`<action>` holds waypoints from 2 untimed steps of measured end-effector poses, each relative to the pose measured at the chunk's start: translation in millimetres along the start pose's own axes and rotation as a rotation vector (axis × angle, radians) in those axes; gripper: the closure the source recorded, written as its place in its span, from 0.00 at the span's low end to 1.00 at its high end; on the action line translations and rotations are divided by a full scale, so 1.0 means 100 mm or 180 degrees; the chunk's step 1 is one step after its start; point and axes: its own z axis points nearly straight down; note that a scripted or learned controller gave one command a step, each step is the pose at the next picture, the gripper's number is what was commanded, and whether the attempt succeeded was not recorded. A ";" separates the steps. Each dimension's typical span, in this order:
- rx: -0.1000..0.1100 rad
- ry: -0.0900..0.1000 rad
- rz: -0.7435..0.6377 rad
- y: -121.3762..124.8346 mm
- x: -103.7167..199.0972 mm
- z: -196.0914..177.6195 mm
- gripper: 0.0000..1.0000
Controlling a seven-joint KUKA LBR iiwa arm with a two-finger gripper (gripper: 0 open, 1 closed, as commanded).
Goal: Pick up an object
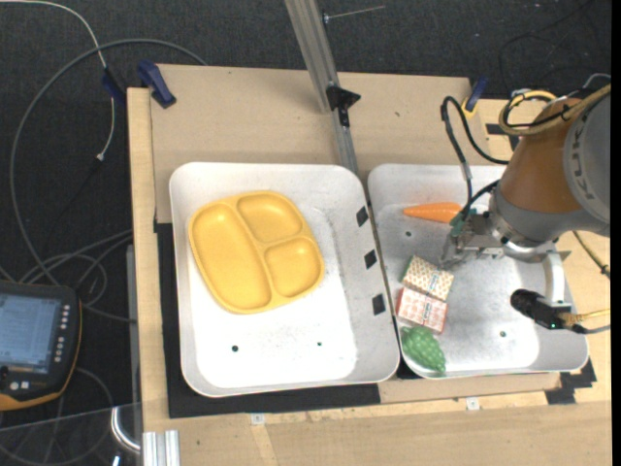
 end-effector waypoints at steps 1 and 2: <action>-0.0002 -0.0007 -0.0006 0.12 0.04 -0.55 1.00; -0.0001 -0.0006 -0.0003 0.12 0.02 -0.99 1.00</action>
